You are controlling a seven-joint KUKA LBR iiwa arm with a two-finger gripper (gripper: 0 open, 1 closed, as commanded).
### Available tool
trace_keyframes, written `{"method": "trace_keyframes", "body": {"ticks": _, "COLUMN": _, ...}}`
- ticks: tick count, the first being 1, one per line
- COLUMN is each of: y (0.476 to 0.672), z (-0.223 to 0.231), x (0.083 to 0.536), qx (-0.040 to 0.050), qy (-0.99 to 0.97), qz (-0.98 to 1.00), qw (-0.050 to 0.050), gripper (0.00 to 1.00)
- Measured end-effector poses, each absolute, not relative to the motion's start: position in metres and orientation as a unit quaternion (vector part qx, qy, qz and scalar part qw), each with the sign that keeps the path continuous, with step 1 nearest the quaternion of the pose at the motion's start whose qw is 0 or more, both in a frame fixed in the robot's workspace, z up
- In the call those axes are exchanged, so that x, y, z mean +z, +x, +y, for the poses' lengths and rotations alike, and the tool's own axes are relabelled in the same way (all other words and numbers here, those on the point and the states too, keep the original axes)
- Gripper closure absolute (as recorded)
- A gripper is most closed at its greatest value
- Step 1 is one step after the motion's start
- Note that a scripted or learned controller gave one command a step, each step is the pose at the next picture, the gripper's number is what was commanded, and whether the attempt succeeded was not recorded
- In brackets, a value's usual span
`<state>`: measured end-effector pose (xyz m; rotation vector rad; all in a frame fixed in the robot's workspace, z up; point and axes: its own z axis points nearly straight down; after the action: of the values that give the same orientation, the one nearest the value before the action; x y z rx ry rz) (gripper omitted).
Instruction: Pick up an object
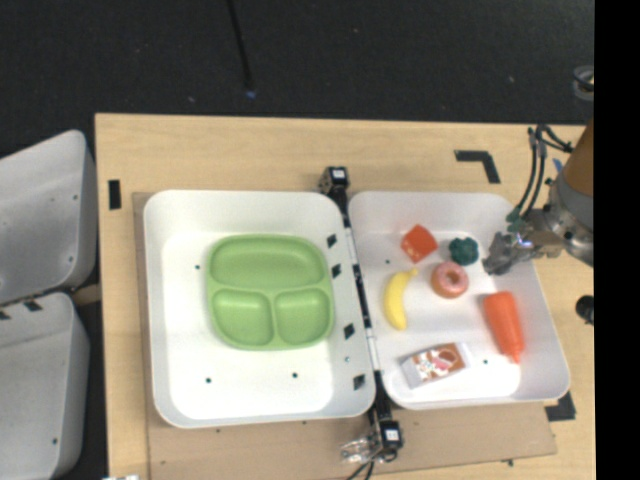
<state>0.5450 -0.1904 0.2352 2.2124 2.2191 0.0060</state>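
Gripper sits low over right bin, at its right side, nothing seen in its grasp; how far it's open, can't tell. Nearest items: dark green piece just left, pink donut below-left, carrot below. Banana, red block, packet farther. Step looks like approach, no pick yet. Next: commit to one target, center, descend.

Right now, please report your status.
Gripper low at right bin's right edge, nothing visibly held. Nearest: green toy, pink donut, carrot. No obstruction seen.
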Motion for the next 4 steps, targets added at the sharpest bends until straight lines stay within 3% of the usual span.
{"method": "trace_keyframes", "body": {"ticks": 1, "y": 0.545, "z": -0.189, "x": 0.300, "qx": 0.0020, "qy": 0.706, "qz": 0.708, "qw": 0.004, "gripper": 1.00}}
{"method": "trace_keyframes", "body": {"ticks": 4, "y": 0.546, "z": -0.039, "x": 0.290, "qx": -0.0001, "qy": 0.705, "qz": 0.710, "qw": -0.001, "gripper": 1.00}}
